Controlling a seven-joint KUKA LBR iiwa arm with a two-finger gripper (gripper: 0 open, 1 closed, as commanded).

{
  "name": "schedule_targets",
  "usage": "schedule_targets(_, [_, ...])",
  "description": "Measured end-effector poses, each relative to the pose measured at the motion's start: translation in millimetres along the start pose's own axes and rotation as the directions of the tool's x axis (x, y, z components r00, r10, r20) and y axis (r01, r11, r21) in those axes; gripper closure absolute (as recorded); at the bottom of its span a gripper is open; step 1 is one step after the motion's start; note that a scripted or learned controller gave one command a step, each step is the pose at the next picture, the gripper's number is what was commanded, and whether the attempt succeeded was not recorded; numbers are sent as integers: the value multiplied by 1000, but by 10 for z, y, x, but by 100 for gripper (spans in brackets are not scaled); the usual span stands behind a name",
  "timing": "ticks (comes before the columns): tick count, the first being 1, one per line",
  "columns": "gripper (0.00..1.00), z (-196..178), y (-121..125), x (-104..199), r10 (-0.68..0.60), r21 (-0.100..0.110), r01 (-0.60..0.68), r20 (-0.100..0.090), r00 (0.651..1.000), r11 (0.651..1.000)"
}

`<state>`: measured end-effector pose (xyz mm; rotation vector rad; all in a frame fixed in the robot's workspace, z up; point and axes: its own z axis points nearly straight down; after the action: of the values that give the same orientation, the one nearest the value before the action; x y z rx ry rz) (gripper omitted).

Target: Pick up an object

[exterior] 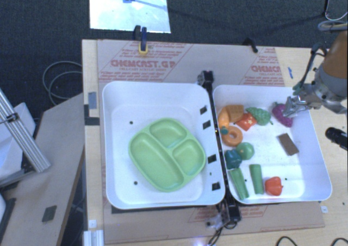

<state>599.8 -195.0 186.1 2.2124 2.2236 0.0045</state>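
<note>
Two shallow white bins side by side on the bench, left bin (pixel 120 112) and right bin (pixel 311 155) meeting at a black-clipped seam in mid frame. Nearest, at the lower edge of the right bin: a red-orange toy pepper (pixel 273 185), just left of it two green toy sticks, one upright (pixel 255 177), one tilted (pixel 238 183). Slightly farther: a dark teal toy (pixel 233 158) touching a round green toy (pixel 246 150), then an orange ring (pixel 232 136), and a brown slab (pixel 287 144) lying apart toward the right.

Filling most of the left bin, a pale green divided plate (pixel 167 153) with three compartments.

Farther up the right bin, in a row: an orange block (pixel 235 112), a red piece (pixel 246 122), a leafy green toy (pixel 260 115), and a purple toy (pixel 281 114) at the upper right. Right against that purple toy, the gripper (pixel 292 107), reaching in from the right on the grey arm (pixel 330 79). Whether clenched on it or released, impossible to tell.

Beyond the bins, a board with red lettering (pixel 142 64), a blue and yellow clamp (pixel 142 40), and a shiny sheet (pixel 129 1) at upper left.
</note>
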Motion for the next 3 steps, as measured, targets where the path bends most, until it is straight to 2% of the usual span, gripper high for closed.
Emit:
schedule_targets(1, [100, -409, 15, -2, -1, 0, 1, 0, 1000, 1000])
schedule_targets(3, [100, -289, -454, 879, -3, 6, 3, -3, 1000, 1000])
